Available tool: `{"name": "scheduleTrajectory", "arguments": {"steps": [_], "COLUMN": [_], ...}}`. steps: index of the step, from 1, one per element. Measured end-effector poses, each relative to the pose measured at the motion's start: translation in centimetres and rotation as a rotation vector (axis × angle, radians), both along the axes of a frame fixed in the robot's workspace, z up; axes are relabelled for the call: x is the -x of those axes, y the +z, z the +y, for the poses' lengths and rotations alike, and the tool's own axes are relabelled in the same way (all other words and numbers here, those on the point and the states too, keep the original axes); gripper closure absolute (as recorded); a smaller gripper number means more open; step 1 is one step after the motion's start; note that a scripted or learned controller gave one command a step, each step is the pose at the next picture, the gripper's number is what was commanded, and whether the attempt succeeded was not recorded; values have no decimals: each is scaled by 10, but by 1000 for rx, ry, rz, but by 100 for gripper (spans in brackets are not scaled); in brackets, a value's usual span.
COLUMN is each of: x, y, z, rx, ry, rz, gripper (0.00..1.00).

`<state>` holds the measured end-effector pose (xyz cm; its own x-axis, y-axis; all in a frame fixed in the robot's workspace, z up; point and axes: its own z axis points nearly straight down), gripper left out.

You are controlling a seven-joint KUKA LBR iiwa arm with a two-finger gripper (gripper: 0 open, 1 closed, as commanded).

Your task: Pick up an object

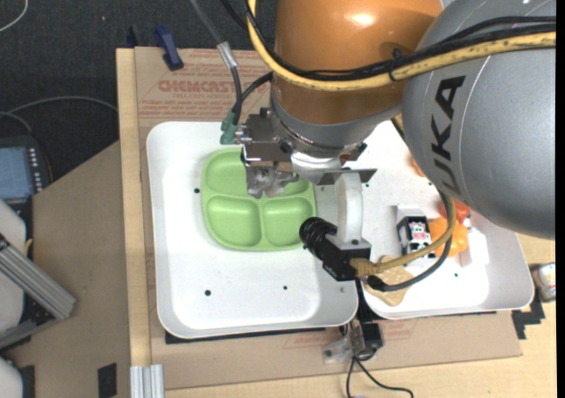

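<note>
The arm [424,61] is reached in from the right and hung low over the left bin [177,237], w/ its orange band bulking over the bin's upper right corner. The gripper [269,177] is seen just below the wrist, over the upper edge of a green divided plate [252,206] that lies flat in the left bin, three compartments facing up. The plate is judged the likely thing to be picked up, as it is the one item directly under the tool. Whether the gripper is apart or together on the plate's rim cannot be told; the metal parts there are too cluttered to read, and no part of the plate is seen lifted.

The right bin [494,295] is largely covered by the arm; a small black-and-white item [413,230] and some orange pieces [457,233] are seen in it, near the dividing edge. Both bins are set on a cardboard sheet [150,105], prob. to keep them level and fixed in place.

Task judged at approach/grasp stage; a rim grip on a shallow, smooth plate is thought liable to slip.
</note>
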<state>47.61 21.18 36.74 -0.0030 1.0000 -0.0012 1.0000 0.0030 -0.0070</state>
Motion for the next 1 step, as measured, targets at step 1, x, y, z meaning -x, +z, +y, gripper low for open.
{"name": "scheduleTrajectory", "arguments": {"steps": [1], "x": [-3], "y": [178], "z": [13], "rx": [-11], "ry": [0], "rz": [-25], "gripper": [100]}}
